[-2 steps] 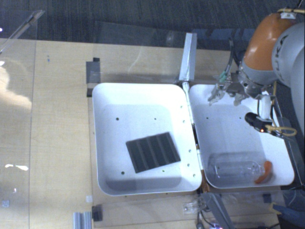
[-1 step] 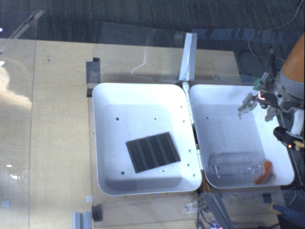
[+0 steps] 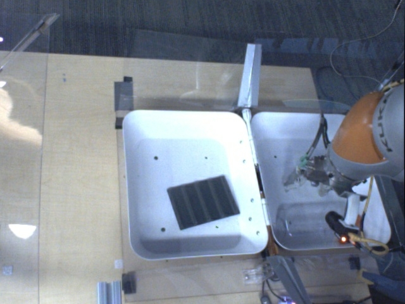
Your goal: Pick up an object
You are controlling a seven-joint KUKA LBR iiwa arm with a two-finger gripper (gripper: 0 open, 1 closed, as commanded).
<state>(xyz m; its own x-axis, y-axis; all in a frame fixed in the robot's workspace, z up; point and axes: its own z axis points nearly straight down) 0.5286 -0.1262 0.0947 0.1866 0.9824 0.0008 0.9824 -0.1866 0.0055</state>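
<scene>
At the near edge of the bench, around six o'clock, a small metal bracket and a clear plastic piece sit just below the two bins. Above them, filling the middle of the scene, is the left bin, and on its floor lies the thing I am after: a dark ribbed mat, flat, turned a little off square, resting toward the bin's five o'clock part and apart from every wall. Toward three o'clock is the right bin, touching the left one along their shared edge. My arm comes in from three o'clock, with its orange band over the bin's far right side, and my claw hangs low over the middle of the right bin, well apart from the mat. How wide my claw stands, I cannot tell from here, as the wrist and cables crowd it. A black cable with a small red light loops near four o'clock. Farther back, at twelve o'clock, a grey metal post stands where the bins meet, and a dark block sits at ten o'clock by the left bin's far corner.
</scene>
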